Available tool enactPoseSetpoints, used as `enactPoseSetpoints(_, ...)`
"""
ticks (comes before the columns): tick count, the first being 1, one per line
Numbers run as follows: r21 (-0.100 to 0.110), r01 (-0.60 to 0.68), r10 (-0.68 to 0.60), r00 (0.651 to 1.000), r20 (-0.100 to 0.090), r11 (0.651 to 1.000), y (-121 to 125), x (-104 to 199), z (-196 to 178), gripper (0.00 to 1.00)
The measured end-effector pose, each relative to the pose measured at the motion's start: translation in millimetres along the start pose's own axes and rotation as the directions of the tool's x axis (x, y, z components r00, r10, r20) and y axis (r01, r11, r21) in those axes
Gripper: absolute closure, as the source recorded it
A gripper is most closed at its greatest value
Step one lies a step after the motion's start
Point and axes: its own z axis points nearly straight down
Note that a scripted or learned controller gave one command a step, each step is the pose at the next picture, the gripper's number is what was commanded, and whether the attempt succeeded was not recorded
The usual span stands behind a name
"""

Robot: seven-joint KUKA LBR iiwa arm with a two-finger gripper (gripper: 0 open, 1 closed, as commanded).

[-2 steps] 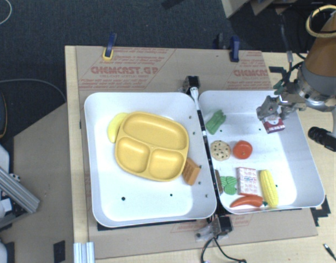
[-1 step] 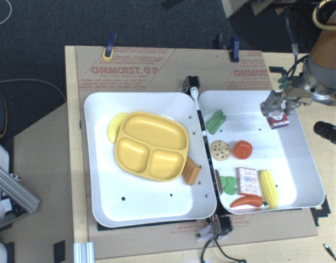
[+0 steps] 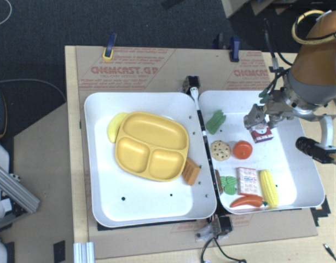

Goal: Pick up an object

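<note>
My gripper (image 3: 260, 123) hangs over the upper middle of the right bin (image 3: 299, 163). A small red and white packet (image 3: 262, 136) sits directly under its tip, touching or nearly touching it; I cannot tell whether it is gripped. Close by in the same bin lie a green piece (image 3: 215, 121), a round cookie (image 3: 220, 150) and a red tomato (image 3: 243, 149). Along that bin's front are a green leafy piece (image 3: 229, 184), a pink and white packet (image 3: 247, 180), a corn cob (image 3: 268, 188) and a red sausage (image 3: 247, 201).
The left bin (image 3: 102, 190) holds a yellow compartment tray (image 3: 150, 145), a yellow piece (image 3: 116, 126) at its upper left and a brown block (image 3: 191, 172) at its lower right. A black divider (image 3: 201, 130) runs between the bins. The arm's body (image 3: 316, 64) looms over the right bin's far corner.
</note>
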Motion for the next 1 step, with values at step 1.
enactPoseSetpoints(1,0.0,-0.003,0.003,1.0,0.001,1.0,-22.6,17.6,5.0,1.0)
